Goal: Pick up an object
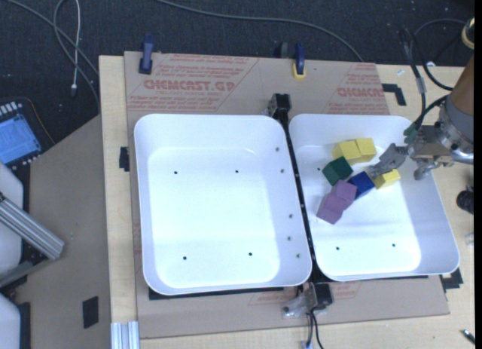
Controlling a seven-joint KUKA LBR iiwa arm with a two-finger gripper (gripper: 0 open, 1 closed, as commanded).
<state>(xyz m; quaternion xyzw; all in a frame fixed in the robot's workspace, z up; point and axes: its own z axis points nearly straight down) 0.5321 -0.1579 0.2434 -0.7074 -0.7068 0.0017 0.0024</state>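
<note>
Several small blocks lie bunched in the upper middle of the right bin (437,243): a yellow pair (355,149), a green block (338,169), a blue block (362,183), a purple block (337,200) and a small yellow block (388,179). My gripper (404,166) hangs over the bin's upper right part, just right of the pile. It is open, with nothing between its fingers. Its left finger (387,160) sits right above the small yellow block.
The left bin (140,189) adjoins the right one along a dark divider. Blue clamps (147,53) hold a cardboard sheet at the bench's far edge. Cables run across the dark floor at the top, and some hang near my arm at the right.
</note>
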